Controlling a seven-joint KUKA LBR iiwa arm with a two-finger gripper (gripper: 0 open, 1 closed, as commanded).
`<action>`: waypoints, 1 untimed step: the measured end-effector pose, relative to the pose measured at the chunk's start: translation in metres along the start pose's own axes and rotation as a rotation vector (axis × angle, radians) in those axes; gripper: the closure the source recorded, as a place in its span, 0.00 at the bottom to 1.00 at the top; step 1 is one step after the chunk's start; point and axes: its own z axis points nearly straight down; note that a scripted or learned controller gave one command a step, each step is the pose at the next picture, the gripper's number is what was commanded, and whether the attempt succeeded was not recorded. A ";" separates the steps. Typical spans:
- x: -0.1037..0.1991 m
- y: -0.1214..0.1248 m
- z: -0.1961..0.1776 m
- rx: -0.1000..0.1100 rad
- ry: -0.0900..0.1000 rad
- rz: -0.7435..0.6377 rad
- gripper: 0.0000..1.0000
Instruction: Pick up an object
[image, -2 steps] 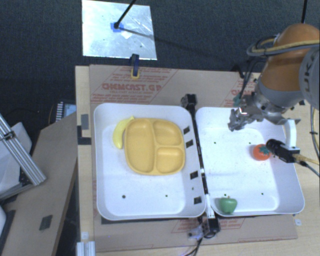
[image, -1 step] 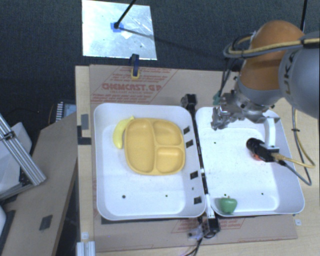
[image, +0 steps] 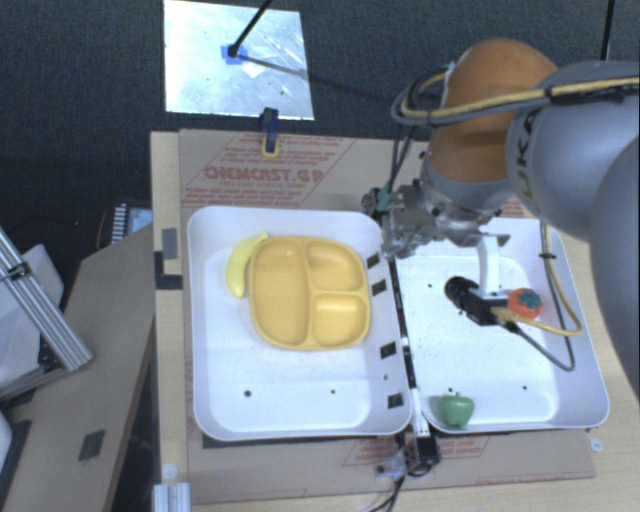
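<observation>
We've got one fixed cam above the bench (image: 250, 165), looking down at a slant, far enough back to catch both bins w/ the arm (image: 560, 130) coming in from right.

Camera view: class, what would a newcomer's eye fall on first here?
The yellow divided tray in the left bin stands out first, with a banana tucked against its left edge. Next comes the grey arm with its orange band looming over the right bin, where a green apple sits at the near edge.
</observation>
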 end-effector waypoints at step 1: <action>0.051 0.007 0.004 0.000 0.000 0.001 1.00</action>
